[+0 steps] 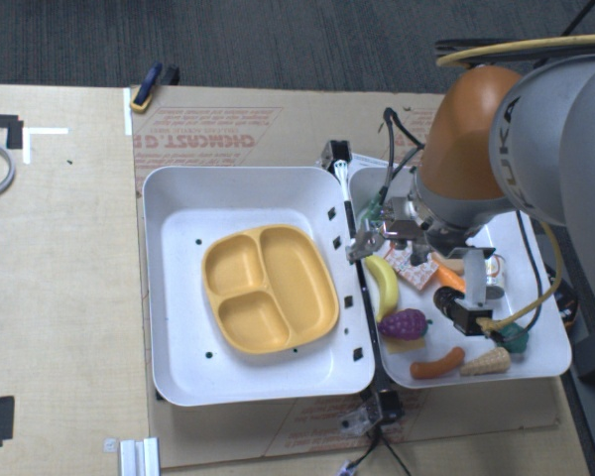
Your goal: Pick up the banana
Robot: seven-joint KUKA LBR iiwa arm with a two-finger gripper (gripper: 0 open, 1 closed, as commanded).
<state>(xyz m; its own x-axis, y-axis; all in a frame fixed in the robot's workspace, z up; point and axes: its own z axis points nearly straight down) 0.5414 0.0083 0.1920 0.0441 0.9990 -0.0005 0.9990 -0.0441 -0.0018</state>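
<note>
Gripper (377, 238) hovers right over the banana (383, 284), grip state unreadable — grapes (404, 323) crowd it, so a pinch could slip.

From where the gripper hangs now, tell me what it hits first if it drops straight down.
Probably the banana: the gripper sits just above its upper end, at the right bin's left wall. Depth is hard to judge from this slanted view, so it could clip the wall between the bins instead.

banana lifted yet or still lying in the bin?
Still in the right bin: the banana lies flat along its left wall, beside the grapes.
</note>
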